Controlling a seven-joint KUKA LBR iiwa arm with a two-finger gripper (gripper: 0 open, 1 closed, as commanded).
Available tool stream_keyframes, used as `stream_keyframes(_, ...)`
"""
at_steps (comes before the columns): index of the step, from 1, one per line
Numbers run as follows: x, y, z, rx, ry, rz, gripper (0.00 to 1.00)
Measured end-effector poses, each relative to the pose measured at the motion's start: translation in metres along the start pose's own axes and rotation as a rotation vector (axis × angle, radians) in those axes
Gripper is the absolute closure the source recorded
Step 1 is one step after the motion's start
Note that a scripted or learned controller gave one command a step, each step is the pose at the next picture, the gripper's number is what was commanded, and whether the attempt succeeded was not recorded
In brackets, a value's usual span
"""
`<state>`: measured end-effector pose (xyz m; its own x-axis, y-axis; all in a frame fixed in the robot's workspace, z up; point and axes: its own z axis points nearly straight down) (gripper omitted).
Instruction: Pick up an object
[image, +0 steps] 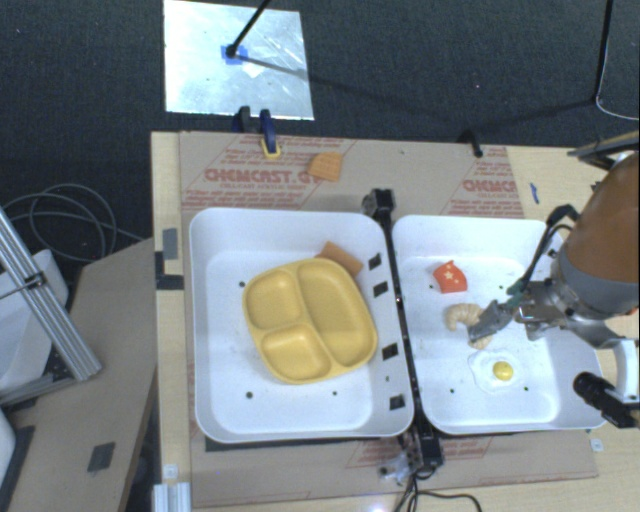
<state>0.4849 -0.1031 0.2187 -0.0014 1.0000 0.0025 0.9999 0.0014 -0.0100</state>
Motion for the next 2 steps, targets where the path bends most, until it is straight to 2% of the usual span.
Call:
stream_keyframes(1,0.068,0.007,0.037,-0.007,0.001,-0.008,0.00)
stream_keyframes(2,-0.014,0.002,-0.111,-0.029,-0.010,0.006,0.00)
